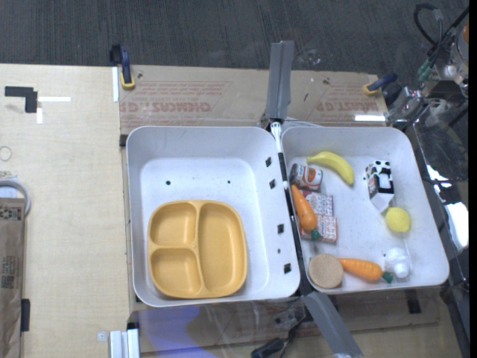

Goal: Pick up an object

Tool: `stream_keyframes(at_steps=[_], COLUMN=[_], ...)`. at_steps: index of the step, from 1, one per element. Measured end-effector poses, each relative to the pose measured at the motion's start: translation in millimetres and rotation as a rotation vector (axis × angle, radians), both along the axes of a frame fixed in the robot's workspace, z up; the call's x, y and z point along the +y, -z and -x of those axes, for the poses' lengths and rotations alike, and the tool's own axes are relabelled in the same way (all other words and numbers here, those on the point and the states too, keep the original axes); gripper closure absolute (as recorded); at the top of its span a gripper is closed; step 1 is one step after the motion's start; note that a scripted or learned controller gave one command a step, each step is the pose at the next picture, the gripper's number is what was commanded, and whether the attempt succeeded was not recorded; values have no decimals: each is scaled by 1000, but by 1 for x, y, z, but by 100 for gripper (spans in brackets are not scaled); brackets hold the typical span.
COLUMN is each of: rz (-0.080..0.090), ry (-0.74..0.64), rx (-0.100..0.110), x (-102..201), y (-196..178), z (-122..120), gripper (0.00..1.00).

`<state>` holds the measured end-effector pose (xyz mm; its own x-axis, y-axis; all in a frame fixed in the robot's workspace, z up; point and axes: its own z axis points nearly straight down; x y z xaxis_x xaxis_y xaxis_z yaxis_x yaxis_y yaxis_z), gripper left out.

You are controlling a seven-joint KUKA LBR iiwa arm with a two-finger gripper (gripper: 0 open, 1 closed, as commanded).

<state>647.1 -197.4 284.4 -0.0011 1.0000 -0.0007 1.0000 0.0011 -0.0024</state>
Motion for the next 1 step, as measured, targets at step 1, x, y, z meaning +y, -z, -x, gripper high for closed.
stream_keyframes(at_steps=[1], rz=[-4], ry=[47], rx=[3], x=[-24], y=[143], z=[95], gripper=[0])
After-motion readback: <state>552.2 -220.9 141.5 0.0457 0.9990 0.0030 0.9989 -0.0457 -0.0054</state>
